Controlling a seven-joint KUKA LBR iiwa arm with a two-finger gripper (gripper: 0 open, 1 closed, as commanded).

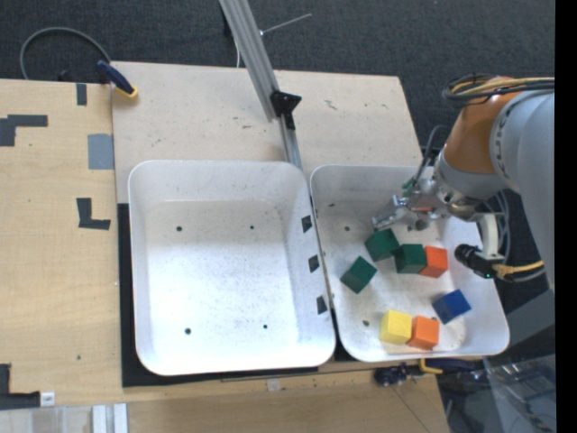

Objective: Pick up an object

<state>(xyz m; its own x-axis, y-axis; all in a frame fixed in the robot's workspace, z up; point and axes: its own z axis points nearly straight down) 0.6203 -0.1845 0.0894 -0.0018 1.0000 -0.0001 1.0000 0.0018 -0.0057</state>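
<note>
Nearest candidate is the green block (382, 244), right of frame centre in the right bin (347, 188), just below-left of the gripper (407, 207). It looks like a small rigid cube w/ flat faces: prob. light, stiff, not fragile, maybe a bit slick, so best pinched across two opposite flat sides. Touching or nearly touching its right is a second green block (410, 258), w/ an orange block (435, 261) tight against that, so the right flank is crowded; upper-left side looks freer. A third green block (358, 273) sits apart, lower left. Blue block (451, 305), yellow block (395, 327) and another orange block (425, 332) lie nr the bin's lower edge. Gripper hangs above the cluster, nothing seen betw. its tips; how far open, can't tell. Upper part of the right bin is bare floor, gd approach room; bin wall at left is near. Left bin (144, 242) sits mid-frame.
</note>
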